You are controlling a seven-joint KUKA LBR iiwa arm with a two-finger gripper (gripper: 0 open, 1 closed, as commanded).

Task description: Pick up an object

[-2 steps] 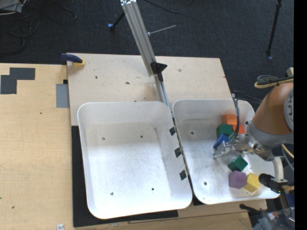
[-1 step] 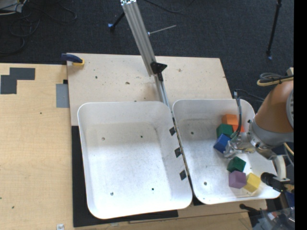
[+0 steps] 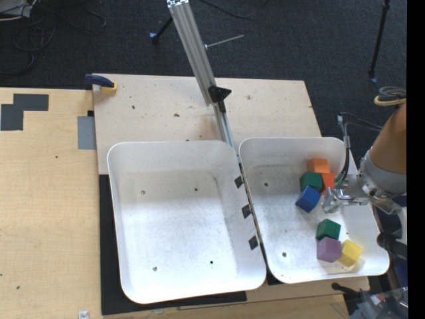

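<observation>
Gripper (image 3: 331, 200) hovering low in right bin (image 3: 285, 258), just beside blue cube (image 3: 307, 199); finger spread too small to tell, nothing visibly held. Looking like light, rigid blocks with smooth flat faces, probably a bit slippery. Pinching two opposite faces, squarely. Crowding from green (image 3: 310, 181) and orange (image 3: 319, 166) cubes limiting finger room.

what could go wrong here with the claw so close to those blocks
The claw sits in the right bin beside a tight cluster: blue cube, green cube and orange cube. Closing here could catch an edge and push the blue cube aside instead of gripping it. The bin's right wall is also close, so the arm could bump it.
</observation>
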